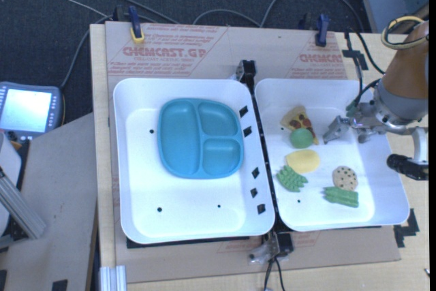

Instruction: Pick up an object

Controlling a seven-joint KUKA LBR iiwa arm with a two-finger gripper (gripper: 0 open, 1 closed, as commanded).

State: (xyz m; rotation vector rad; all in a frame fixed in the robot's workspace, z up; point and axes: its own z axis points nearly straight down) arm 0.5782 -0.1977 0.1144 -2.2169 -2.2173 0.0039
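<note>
The step in hand looks like the approach: the gripper (335, 129) hangs over the right bin (381, 215), just right of the green ball (302, 138), with nothing between its fingers; whether they stand apart or together I cannot tell. Around the ball lie the other candidates: a pizza slice (297, 120) touching it from behind, a yellow piece (302, 161) just in front, a green bunch (291, 179) beyond that, and a cookie (345, 178) and a green strip (341, 197) toward the front right. Left of the ball, the other bin (136, 215) bears a blue tray (201, 138). Next, I judge, the arm must settle on one item, centre above it and descend; the ball may roll, and the pizza crowds it.
</note>
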